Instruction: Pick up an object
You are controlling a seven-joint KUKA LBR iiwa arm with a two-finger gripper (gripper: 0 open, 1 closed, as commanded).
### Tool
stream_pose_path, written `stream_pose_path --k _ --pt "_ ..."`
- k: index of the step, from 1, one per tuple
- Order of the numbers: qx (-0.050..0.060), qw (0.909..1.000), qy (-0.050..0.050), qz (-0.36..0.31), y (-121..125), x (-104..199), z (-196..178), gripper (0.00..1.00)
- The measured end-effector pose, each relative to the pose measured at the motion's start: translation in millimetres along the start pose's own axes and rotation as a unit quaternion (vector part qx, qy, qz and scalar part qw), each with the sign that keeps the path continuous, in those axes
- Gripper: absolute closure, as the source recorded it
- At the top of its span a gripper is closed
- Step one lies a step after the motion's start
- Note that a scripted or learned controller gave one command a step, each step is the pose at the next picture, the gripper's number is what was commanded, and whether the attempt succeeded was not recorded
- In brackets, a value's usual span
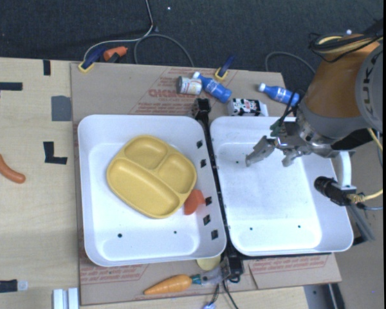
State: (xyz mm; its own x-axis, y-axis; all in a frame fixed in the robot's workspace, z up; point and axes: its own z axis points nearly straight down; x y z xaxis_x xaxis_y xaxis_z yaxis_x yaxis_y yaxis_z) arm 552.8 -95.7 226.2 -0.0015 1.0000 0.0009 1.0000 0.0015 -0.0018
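The arm (347, 76), grey with an orange band above the wrist, reaches in from the right and hangs over the far part of the right bin (270, 227). Its end effector (272, 153) stands spread wide, one finger (258, 151) slanting left and the other (289, 157) pointing toward the near side, with nothing between them.

The left bin (100, 237) holds a yellow divided plate (151, 174) with three compartments, lying roughly in the middle. A small orange-red piece (193, 202) rests against the plate's near right edge, close to the bin's right wall. These two are the objects lying within the bins; both sit well apart from the end effector, across the divider between the bins.

Both bins sit side by side on a cardboard sheet (116, 89) that covers part of the tabletop (26, 121). On the far side of the bins lie a blue and white bottle (206, 85), a small black and white item (248, 107), and a second blue bottle (280, 94) near the arm. A toy carrot (168, 286) lies on the near side of the left bin, and a toy sausage (8, 168) lies on the tabletop to the far left. A yellow and orange clamp (103, 56) grips the cardboard's far left corner.
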Motion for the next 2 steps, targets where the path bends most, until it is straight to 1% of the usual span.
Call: stream_pose_path --k 1,2 --pt "0.003 1.0000 0.001 0.001 -72 24 44 0.00" --pt "-0.001 1.0000 -0.002 0.004 -50 -86 53 0.00"
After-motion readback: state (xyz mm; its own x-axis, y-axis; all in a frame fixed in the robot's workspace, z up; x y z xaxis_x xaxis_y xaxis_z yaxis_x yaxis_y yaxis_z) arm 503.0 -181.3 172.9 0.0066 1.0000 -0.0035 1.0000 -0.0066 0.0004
